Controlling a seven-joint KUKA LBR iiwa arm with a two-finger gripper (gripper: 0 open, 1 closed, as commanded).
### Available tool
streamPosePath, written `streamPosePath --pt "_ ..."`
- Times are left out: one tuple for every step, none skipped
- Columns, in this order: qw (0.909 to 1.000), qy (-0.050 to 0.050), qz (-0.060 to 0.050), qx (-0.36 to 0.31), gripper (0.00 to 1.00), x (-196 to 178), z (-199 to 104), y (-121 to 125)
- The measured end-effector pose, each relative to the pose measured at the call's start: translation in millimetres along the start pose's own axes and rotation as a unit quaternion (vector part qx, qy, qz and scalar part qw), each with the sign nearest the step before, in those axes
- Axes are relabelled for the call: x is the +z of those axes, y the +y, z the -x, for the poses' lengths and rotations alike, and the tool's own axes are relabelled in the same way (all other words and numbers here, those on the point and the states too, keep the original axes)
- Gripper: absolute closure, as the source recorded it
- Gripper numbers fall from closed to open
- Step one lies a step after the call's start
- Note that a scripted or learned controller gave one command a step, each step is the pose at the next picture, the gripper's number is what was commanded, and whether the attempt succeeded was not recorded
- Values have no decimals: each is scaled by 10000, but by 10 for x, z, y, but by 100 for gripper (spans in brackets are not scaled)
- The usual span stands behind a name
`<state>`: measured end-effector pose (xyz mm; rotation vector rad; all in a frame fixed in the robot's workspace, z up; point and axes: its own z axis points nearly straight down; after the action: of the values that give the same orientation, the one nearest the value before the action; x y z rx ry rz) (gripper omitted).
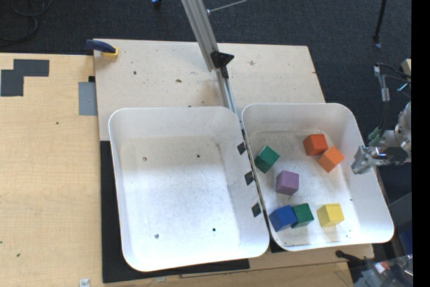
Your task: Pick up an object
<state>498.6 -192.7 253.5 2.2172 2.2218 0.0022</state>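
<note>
— So, was anything picked up?
— Nothing yet: the hand was seen at the bin's rim; its opening could not be told. The orange block was left just beside it.

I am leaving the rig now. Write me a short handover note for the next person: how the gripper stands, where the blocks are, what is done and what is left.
Gripper: at the right bin's right rim, nothing visible between its fingers; open or shut cannot be told.
Blocks, all in the right bin: red cube touching orange cube near the right wall; green cube by the divider; purple cube in the middle; blue cube, second green cube and yellow cube along the near side.
Done: nothing picked up.
Left: grasp one block and lift it; the orange cube lies closest.
</note>
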Motion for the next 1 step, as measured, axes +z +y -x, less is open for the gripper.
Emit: streamPosePath --pt "10000 14 -19 -18 100 18 -510 336"
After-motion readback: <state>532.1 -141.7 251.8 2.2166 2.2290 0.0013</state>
